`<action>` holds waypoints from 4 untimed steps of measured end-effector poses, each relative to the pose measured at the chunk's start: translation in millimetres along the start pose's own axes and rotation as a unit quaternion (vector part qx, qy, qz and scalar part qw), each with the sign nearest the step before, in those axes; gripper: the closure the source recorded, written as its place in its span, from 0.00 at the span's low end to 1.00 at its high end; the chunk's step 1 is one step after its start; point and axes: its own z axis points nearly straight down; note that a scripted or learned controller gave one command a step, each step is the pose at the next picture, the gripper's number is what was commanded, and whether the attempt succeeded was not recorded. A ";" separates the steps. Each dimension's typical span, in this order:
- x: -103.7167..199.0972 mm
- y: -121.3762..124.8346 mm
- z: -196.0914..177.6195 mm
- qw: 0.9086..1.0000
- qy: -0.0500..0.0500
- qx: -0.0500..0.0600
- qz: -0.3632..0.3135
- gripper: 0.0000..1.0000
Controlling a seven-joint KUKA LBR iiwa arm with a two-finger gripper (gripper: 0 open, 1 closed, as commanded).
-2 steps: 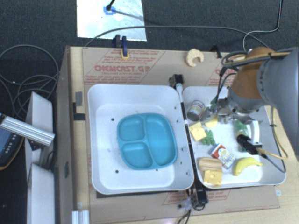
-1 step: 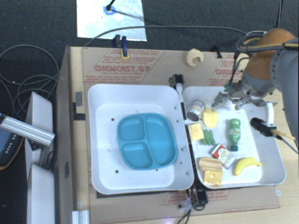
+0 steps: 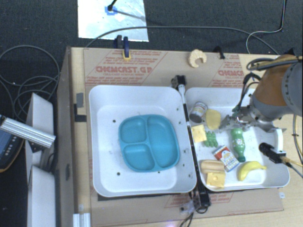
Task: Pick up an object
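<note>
right bin [image 3: 283,176], arm [image 3: 274,86] bent low, pincer [image 3: 233,121] above green bottle [image 3: 237,144]

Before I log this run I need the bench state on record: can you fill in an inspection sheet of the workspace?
Surface: brown board bearing two white bins, left bin, right bin.
Job's things: in the right bin, a can, green bottle, banana, cheese wedge, small carton.
Clutter: blue divided plate in the left bin; beige piece on the board.
Claw: claw low over the right bin, beside the bottle's top.
Cables: black cables on the floor, left.
Surroundings: dark carpet.
</note>
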 end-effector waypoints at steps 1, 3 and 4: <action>-5.4 -44.6 2.5 1.000 0.000 0.000 0.000 0.00; 71.0 -21.3 1.9 1.000 0.001 -0.001 -0.001 1.00; 128.8 19.3 -98.5 1.000 0.001 -0.002 -0.001 1.00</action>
